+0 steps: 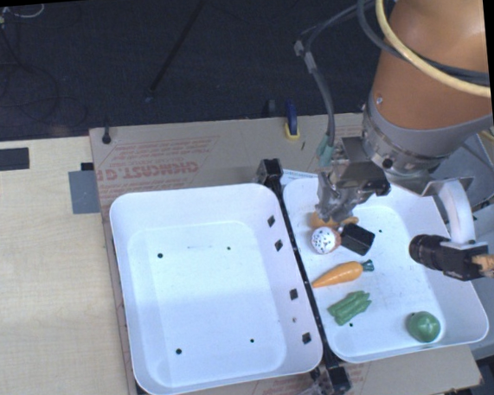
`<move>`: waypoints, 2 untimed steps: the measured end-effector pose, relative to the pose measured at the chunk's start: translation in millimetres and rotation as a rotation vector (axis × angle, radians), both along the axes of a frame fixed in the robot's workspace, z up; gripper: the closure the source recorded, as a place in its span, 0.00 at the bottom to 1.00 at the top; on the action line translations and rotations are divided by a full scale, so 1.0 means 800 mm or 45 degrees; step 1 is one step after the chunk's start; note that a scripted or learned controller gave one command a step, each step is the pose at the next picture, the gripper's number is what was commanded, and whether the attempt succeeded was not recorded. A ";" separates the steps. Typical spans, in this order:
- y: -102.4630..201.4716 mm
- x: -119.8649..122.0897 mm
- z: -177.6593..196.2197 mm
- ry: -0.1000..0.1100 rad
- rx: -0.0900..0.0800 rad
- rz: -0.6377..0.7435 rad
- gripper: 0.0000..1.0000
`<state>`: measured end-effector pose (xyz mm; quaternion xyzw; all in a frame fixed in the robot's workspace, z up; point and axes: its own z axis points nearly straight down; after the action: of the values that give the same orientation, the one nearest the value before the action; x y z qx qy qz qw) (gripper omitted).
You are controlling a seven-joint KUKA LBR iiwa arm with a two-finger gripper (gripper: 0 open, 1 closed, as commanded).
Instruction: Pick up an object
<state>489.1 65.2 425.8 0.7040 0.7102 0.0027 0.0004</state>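
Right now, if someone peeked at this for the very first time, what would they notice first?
The big grey robot arm with its orange band looms at the top right, its gripper low over the right-hand shallow white bin. Just under the gripper lie a white speckled ball and a small black block. Nearer the front are a bright orange toy carrot, a green pod-shaped toy and a round green ball.

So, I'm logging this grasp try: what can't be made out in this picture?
Camera view:
- Far corner of the right bin: covered by the arm.
- An orange bit beside the spotted white ball: mostly under the gripper, unidentifiable.
- Whether the gripper touches the ball: too small to tell.
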 end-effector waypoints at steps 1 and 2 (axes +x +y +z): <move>0.007 0.098 0.108 -0.006 -0.005 -0.006 1.00; -0.055 0.000 0.018 0.021 -0.006 -0.017 1.00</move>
<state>488.7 21.4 440.3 0.7086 0.7056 -0.0048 -0.0040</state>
